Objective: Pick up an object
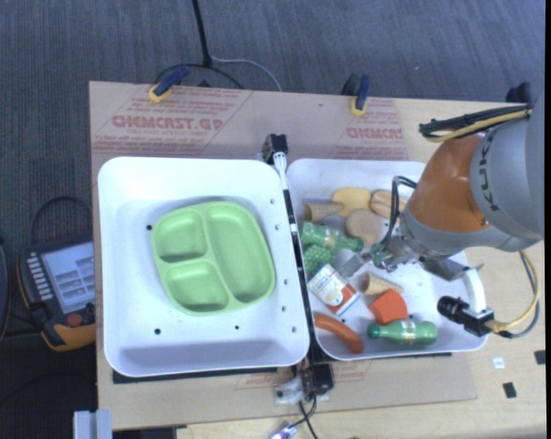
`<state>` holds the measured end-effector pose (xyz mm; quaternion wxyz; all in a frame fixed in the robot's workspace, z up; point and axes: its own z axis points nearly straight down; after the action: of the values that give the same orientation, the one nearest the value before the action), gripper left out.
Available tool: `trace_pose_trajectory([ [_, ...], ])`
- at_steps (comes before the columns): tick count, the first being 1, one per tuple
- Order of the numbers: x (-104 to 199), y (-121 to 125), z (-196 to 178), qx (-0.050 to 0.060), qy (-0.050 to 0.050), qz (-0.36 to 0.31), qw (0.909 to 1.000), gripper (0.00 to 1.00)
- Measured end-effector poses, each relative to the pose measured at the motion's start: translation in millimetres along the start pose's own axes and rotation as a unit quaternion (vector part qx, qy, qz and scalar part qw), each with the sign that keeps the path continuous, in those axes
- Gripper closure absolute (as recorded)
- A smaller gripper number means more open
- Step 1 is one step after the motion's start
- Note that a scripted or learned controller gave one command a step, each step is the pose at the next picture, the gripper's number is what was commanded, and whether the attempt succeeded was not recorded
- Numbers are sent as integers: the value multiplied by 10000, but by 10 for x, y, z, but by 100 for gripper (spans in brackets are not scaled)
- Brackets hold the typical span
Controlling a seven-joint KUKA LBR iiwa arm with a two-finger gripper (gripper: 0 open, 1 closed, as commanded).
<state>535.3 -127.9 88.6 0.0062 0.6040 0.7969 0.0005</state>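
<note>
Seen from the fixed camera above the bench, the grey KUKA arm (476, 190), its orange band facing up, reaches in from the right and bends low over the right bin (458, 332). The gripper (377, 256) sits down among the clutter near the bin's centre, beside a small grey piece; whether the claw is apart or together cannot be told from this angle, and nothing can be seen held in it.

The objects for picking are crowded into the right bin's left half. Tan, bread-like pieces (355, 210) lie toward the far rim, a green bottle (328, 238) rests just inside the dividing wall, and a white-and-orange carton (332, 288) lies tilted near the middle. Toward the near rim are an orange block (387, 306), a second green bottle (403, 333) lying on its side, and a red sausage-shaped item (339, 330) close to the near left corner. Most of these touch or nearly touch a neighbour. The bin's far-left corner and a strip of floor near the right wall show bare white.

The left bin (120, 245) holds a green divided plate (214, 257), set near its centre with a wide white margin on every side. Both bins stand on a brown board (120, 117), clamped at its far edge.
</note>
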Motion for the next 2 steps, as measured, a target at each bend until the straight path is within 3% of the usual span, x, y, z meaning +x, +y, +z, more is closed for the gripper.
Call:
trace_pose_trajectory([
  [1,-101,690,10,2,8,-984,9951,0],
  [2,-107,1141,16,129,59,-1307,9913,0],
])
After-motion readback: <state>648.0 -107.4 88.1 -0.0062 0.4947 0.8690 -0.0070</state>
